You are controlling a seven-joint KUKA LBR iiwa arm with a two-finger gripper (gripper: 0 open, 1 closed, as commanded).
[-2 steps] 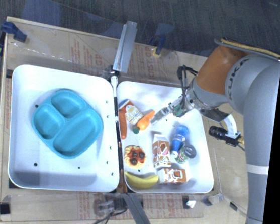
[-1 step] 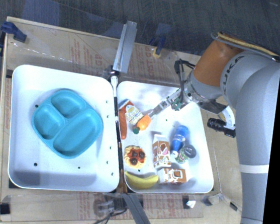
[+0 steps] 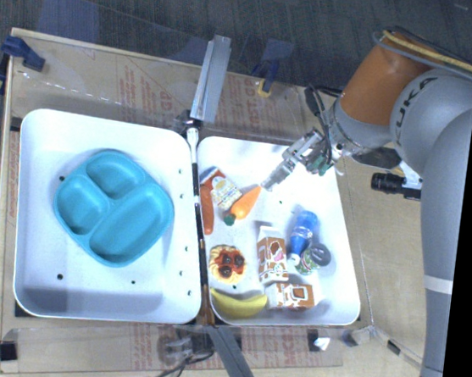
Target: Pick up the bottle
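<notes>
The camera view is taken from above at a slant, and the right bin [image 3: 345, 239] serves as the landmark here. Two white bins are counted, set side by side; the left bin [image 3: 35, 227] holds one blue divided plate [image 3: 114, 205], probably kept apart so the loose items stay within reach of the arm. Inside the right bin, one blue bottle [image 3: 301, 232] is seen lying toward its right wall, about midway down, with a dark cap-like piece [image 3: 317, 256] just beside its lower end. Toward the bin's left wall one carrot [image 3: 244, 203] is found, and against that wall an orange packet [image 3: 215, 194]. Near the bin's front edge one banana [image 3: 239, 303] is laid, with a small plate of fruit [image 3: 227, 262] just above it; two cartons [image 3: 270, 258] are counted between these and the bottle. One gripper [image 3: 273, 179] is held low over the bin's upper middle, just above the carrot and apart from the bottle; whether its fingers are spread or pressed together cannot be told, and nothing is seen between them. The bottle is judged not yet picked up, since it rests among the other things.
</notes>
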